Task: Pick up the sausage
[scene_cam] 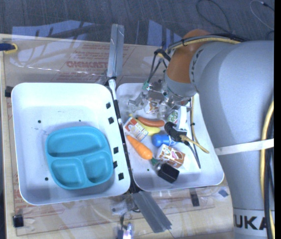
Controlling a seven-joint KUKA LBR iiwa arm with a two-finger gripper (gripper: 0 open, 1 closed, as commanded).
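Start at the gripper (153, 101): it sits low over the far end of the right bin (208, 176), and you can't tell from this angle how it's set or whether it has anything. Metal parts and cables crowd the wrist there.

Use the sausage (150, 122) as your anchor. It's the reddish-orange link just nearside of the gripper, lying crosswise, with a yellow piece (154, 130) touching its near edge. Arm's likely parked there because that's the target, judging by the task.

To the sausage's left, touching or nearly, a small printed carton (136, 129). Nearer the camera: a carrot (140, 147) lying slantwise, a blue piece (159, 140), a printed pouch (171, 155), then a black block (168, 173). All bunched, so a clean grab looks tight.

Well left of the sausage, the left bin (23, 113) holds a blue divided tray (78, 156).
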